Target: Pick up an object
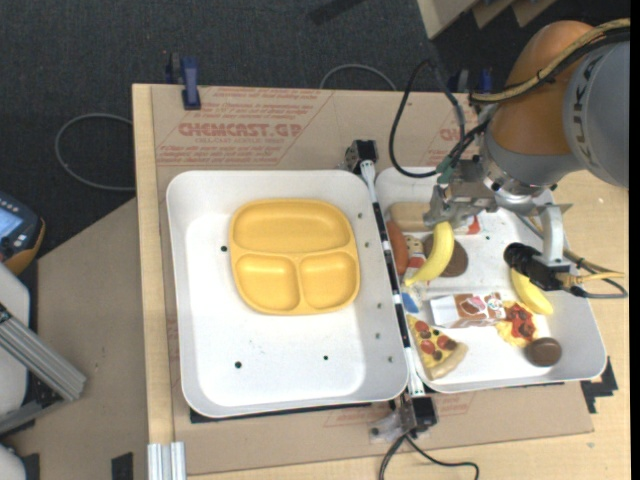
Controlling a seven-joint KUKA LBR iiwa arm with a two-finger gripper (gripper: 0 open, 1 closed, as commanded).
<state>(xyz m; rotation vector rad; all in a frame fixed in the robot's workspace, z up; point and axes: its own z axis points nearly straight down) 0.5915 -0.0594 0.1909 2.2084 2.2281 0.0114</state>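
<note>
Your gripper point(447, 216) is clamped on the banana point(436, 255), top end only, near the left edge of the right bin point(590, 343). Thin hold: one swing could drop it onto the sausage point(398, 248).

Toy food point(437, 348) crowds right bin point(585, 328); left bin point(290, 358) open around tray point(295, 253).

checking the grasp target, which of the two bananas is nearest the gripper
The banana on the right bin's left side, its upper end right under the gripper. The other banana lies farther right, apart from it.
</note>
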